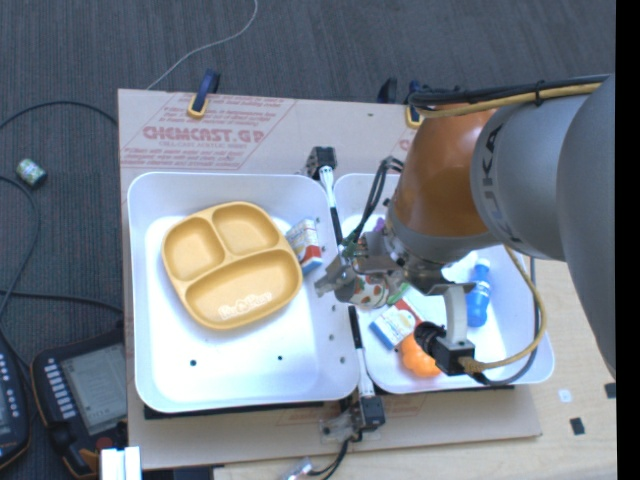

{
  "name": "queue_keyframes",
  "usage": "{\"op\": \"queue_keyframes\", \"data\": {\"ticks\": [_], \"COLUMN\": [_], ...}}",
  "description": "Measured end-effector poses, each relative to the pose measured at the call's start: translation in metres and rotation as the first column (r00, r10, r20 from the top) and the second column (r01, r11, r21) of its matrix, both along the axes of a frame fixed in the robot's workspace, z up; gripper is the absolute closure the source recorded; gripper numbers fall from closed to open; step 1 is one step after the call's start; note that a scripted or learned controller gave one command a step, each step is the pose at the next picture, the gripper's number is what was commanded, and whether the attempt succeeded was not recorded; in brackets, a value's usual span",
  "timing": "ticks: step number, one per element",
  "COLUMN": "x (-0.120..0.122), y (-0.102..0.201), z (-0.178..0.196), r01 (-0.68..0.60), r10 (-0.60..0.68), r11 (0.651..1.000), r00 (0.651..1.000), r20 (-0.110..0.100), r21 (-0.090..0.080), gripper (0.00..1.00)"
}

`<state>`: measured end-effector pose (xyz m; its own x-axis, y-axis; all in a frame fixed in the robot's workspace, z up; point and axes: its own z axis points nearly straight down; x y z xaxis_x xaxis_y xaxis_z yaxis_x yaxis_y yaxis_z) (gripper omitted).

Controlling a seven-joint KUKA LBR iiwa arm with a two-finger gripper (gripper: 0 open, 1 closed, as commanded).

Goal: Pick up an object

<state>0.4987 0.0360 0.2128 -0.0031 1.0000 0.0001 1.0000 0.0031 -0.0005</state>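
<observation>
My gripper (345, 276) hangs over the rim between the two bins, below the orange-banded wrist (445, 183). A small white object with coloured spots (374, 291) sits right against the gripper's lower side; whether it is held cannot be made out. In the right bin (520, 368) lie a blue bottle (479, 294), an orange piece (420, 358), a blue-and-white box (386, 329) and a red item (402, 313). The left bin (150, 368) holds a yellow divided plate (232, 263) and a small red, white and blue packet (306, 240) near its right wall.
The arm's bulk covers most of the right bin's far half. A black cable loops across the right bin's near side (510, 363). A black clip (322, 158) sits at the far end of the divider. Bare white floor lies in the left bin's near part (240, 363).
</observation>
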Motion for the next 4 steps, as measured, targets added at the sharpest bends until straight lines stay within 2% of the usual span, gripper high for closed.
{"op": "queue_keyframes", "data": {"ticks": [3,4], "x": [0.002,-0.015], "y": [0.001,0.056], "z": [0.029,-0.029], "r01": [-0.004,0.001], "r10": [0.004,-0.001], "r11": [1.000,1.000], "r00": [1.000,1.000], "r20": [0.002,-0.001], "r21": [0.000,-0.001], "gripper": [1.00,1.00]}}
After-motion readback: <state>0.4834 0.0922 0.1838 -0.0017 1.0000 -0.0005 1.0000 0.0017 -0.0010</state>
